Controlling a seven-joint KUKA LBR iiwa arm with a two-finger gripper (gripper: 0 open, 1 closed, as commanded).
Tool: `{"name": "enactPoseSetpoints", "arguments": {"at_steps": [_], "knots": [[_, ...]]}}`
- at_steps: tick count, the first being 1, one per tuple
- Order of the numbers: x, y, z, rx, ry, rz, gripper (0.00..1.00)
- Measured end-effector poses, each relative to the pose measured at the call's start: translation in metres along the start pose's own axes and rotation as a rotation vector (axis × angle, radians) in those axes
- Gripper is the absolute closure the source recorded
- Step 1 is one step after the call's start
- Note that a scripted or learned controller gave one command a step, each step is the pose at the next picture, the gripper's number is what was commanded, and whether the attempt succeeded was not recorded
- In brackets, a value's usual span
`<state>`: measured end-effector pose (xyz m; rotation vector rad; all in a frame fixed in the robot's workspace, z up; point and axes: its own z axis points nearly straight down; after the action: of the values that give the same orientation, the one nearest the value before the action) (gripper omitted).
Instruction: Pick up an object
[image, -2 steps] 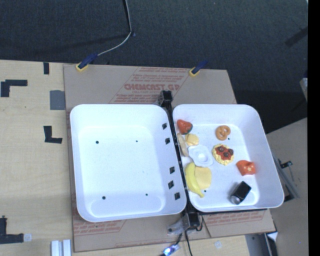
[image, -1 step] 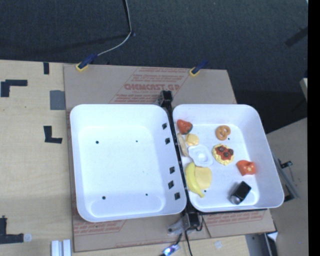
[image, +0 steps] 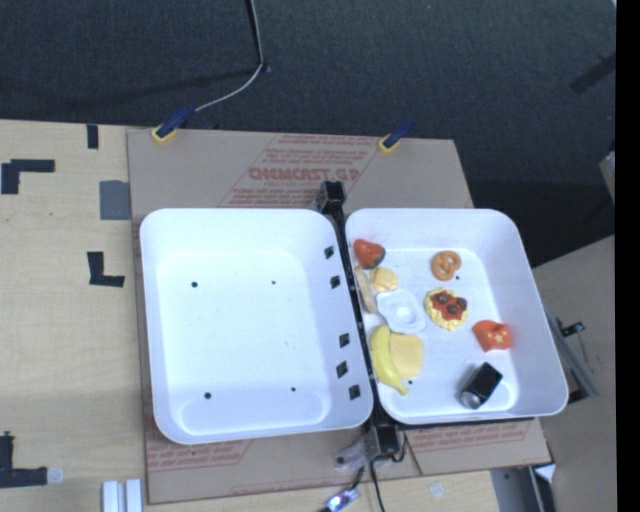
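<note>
Toy foods (image: 420, 310) in right bin (image: 530, 300)

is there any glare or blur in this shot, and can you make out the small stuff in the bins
Camera view: even light, mild glare whitening the left bin floor; soft focus overall, so the banana and black block read clearly, smaller toys in the right bin stay blurry.

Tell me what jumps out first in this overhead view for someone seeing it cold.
The right bin draws the eye: small toy foods cluster there, with a yellow banana near the wall it shares with its neighbour, a tiny pizza mid-bin and a black block at the near right corner. Beside it, the left bin is a broad white expanse. Both sit on a brown cardboard sheet.
</note>
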<state>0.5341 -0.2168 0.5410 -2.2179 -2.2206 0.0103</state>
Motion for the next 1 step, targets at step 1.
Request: {"name": "enactPoseSetpoints", "arguments": {"at_steps": [1], "knots": [[-0.0002, 0.0019, -0.0085, 0.002, -0.002, -0.001, 1.0]]}}
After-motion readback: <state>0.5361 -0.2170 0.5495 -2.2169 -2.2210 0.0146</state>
